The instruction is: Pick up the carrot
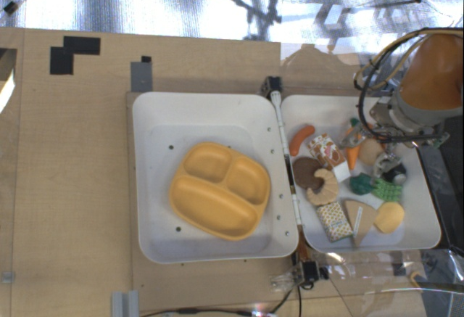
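Note:
The carrot [352,155] is small and orange, with a greenish top pointing toward the back. It lies in the right bin [428,236], in the middle of its back half. My gripper [386,161] hangs over the right part of that bin, just right of the carrot and beside a beige round item [370,151]. The grey wrist and orange band [435,76] rise above it and hide what lies beneath. Nothing shows the carrot lifted; it rests among the other toy foods.
The right bin is crowded: a red sausage [301,139], a printed packet [326,151], a brown mushroom [307,171], a croissant [324,187], a cracker box [333,220], a wedge [359,218], a yellow piece [389,217] and green pieces [387,189]. A yellow divided plate [220,189] sits in the left bin [152,120].

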{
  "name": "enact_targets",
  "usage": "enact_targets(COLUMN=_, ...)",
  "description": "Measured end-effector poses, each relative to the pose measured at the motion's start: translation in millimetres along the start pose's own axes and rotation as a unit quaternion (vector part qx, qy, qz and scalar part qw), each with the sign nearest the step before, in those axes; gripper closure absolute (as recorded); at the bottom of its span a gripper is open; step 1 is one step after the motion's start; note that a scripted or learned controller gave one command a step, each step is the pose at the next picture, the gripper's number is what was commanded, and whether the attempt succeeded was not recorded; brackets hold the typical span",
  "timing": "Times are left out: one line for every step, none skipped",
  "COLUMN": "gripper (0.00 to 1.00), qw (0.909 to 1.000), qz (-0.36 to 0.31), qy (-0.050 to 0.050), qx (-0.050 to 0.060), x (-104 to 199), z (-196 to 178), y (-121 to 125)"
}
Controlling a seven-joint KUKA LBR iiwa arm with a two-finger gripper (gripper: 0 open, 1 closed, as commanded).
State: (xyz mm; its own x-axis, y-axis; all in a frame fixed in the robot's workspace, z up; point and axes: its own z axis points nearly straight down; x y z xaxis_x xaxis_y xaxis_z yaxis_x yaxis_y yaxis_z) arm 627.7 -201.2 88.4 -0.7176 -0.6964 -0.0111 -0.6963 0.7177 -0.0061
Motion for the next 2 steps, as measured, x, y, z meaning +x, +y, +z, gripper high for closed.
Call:
enact_targets(gripper=1.0, qw=1.0, qz=-0.001, qy=-0.005, qx=0.005, x=-5, z=-15, y=-2)
enact_targets(gripper=1.0, qw=0.9979, qz=0.064, qy=-0.003, qx=0.005, x=-33, z=-112, y=3)
